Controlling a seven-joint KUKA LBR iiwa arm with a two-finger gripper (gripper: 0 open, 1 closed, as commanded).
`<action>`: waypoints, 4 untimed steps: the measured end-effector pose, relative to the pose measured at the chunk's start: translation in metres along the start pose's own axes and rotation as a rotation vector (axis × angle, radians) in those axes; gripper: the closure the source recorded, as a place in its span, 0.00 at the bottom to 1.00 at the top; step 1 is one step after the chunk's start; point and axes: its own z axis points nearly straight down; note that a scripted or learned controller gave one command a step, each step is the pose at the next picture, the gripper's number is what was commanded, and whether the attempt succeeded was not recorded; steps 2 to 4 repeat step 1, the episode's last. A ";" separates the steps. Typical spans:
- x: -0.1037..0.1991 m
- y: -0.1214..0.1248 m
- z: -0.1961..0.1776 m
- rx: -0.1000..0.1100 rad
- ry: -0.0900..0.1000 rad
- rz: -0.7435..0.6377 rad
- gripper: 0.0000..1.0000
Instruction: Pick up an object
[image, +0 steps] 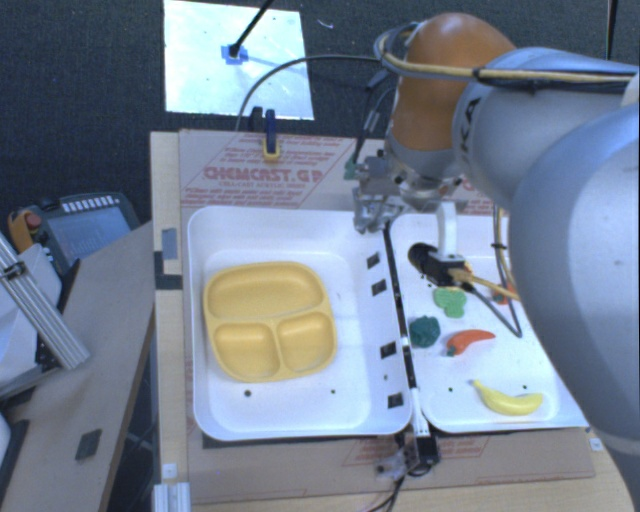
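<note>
Yellow, a three-compartment tray (268, 320) lies in the left bin (215, 225), while the right bin (560, 400) holds a banana (508, 400), carrot (470, 340) and two green toys near the end effector (372, 215), whose grip state I cannot tell.

Left bin (215, 225): divided tray (268, 320). Right bin (560, 405): banana (508, 400) nearest the front, carrot (470, 341) behind it, broccoli (425, 331) left of carrot.
</note>
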 end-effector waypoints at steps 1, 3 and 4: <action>-0.003 -0.001 0.000 0.001 -0.002 0.003 0.00; -0.003 -0.001 0.000 0.001 -0.002 0.003 0.00; -0.003 -0.001 0.000 0.001 -0.002 0.003 0.00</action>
